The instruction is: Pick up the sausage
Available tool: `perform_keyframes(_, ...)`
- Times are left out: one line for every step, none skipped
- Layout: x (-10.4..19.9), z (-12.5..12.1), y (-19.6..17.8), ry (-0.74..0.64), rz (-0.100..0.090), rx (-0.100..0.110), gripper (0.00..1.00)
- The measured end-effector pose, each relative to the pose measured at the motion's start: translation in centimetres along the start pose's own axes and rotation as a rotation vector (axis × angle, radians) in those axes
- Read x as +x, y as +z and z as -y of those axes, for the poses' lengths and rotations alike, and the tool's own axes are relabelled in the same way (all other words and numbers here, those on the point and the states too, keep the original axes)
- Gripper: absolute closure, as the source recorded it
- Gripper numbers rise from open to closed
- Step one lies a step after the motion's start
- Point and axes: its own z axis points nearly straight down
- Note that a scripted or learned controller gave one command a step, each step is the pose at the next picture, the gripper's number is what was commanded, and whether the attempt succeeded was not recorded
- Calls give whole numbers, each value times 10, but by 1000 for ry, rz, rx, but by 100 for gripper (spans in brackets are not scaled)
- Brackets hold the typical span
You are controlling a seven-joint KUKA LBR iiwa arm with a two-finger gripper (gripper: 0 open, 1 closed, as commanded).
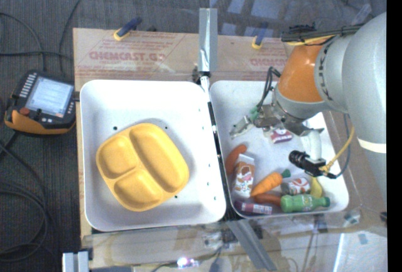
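In the camera view, the gripper [251,119] hangs over the right bin [221,96], near its upper middle part. Its two fingers [237,129] are spread apart, pointing to the left, and nothing is between them. The sausage [235,156], a reddish-orange piece, lies below the gripper and a little to the left, close to the bin's left wall, apart from the fingers. Just beside the sausage lies a small carton [244,177], then a carrot [267,183] and a green bottle [304,203] further below and right. Far to the left of the gripper, the left bin [94,95] holds a yellow divided plate [142,166].
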Motion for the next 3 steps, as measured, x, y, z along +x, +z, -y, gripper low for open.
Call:
perform_keyframes(-2, 9, 11, -206, 1, 4, 0)
perform_keyframes(-2, 8, 1, -206, 0, 0, 100)
perform_keyframes(-2, 8, 1, -206, 0, 0, 0)
